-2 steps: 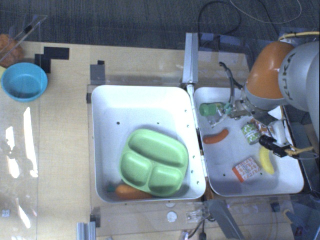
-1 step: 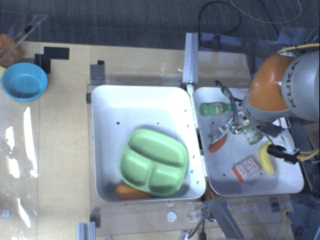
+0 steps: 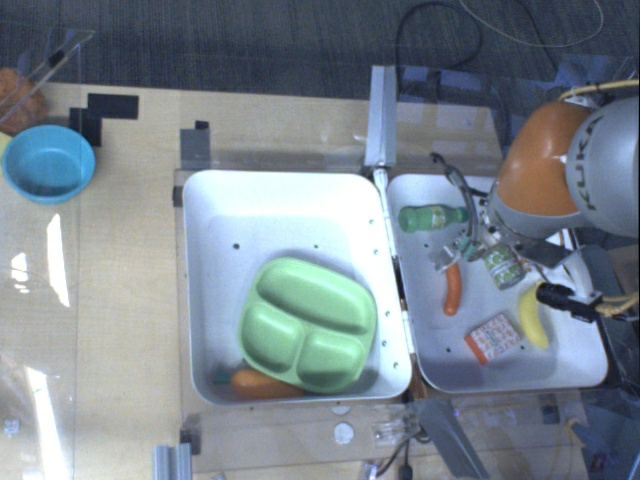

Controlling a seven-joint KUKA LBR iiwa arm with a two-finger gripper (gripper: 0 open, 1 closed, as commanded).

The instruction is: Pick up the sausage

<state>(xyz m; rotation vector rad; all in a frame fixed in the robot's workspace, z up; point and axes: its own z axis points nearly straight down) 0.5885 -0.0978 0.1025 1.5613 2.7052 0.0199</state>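
The sausage [image 3: 453, 290] is a short orange-red link lying nearly upright on the floor of the right bin [image 3: 575, 368], left of its middle. My gripper [image 3: 457, 253] reaches in from the right under the grey and orange arm [image 3: 545, 163]. Its tip is just above the sausage's upper end, close to it or touching it. Nothing is lifted off the bin floor.
The right bin also holds a green bottle [image 3: 432, 216] at the back, a small can [image 3: 503, 266] under the wrist, a banana [image 3: 533, 318] and a red box [image 3: 494, 338]. The left bin [image 3: 215, 218] holds a green divided tray [image 3: 308, 323] and a carrot [image 3: 262, 383]. A blue bowl [image 3: 48, 163] sits far left.
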